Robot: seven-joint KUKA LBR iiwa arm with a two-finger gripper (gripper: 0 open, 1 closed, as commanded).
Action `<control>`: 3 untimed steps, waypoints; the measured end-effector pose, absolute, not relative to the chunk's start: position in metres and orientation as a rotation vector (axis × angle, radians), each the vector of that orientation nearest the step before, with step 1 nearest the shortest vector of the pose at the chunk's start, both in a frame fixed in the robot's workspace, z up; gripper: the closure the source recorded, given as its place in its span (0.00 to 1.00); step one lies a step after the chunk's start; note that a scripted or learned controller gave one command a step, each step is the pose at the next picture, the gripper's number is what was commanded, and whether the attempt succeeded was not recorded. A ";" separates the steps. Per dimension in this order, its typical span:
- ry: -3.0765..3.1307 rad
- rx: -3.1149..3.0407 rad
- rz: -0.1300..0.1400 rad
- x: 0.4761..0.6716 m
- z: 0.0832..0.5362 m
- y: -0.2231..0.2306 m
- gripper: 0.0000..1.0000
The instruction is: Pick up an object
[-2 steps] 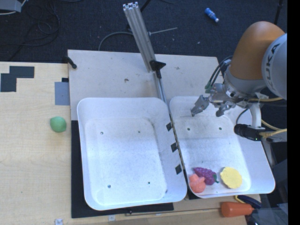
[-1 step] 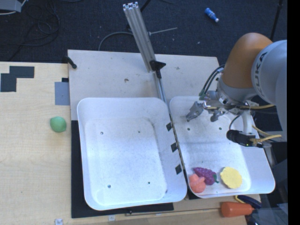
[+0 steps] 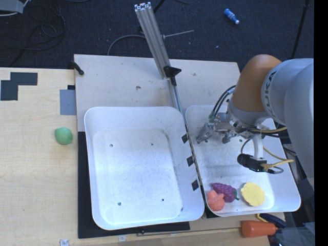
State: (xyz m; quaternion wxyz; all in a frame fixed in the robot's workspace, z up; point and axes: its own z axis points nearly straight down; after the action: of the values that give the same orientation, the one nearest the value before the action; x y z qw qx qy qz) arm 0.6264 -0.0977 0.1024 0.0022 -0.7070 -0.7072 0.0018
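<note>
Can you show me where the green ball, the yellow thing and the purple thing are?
green ball (image 3: 63, 136): camera view, its middle, on the wooden bench.
yellow thing (image 3: 252, 194): camera view, its flat top.
purple thing (image 3: 223, 190): camera view, its middle.

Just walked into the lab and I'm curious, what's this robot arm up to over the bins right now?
The grey arm reaches in from the right and has its gripper over the upper part of the right bin. Nothing shows between its fingers. The things to pick lie at that bin's near end: a purple piece, an orange-pink piece and a yellow round piece. A green ball sits on the bench to the left of the left bin.
</note>
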 end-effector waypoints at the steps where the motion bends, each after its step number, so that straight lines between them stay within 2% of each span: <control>1: -2.220 -2.223 0.000 0.628 0.116 -0.099 1.00; 3: -2.223 -2.224 -0.003 0.626 0.213 -0.110 1.00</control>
State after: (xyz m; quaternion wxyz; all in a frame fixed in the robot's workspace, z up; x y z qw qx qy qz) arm 0.6265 -0.1100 0.2133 -0.0013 -0.7073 -0.7069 -0.0010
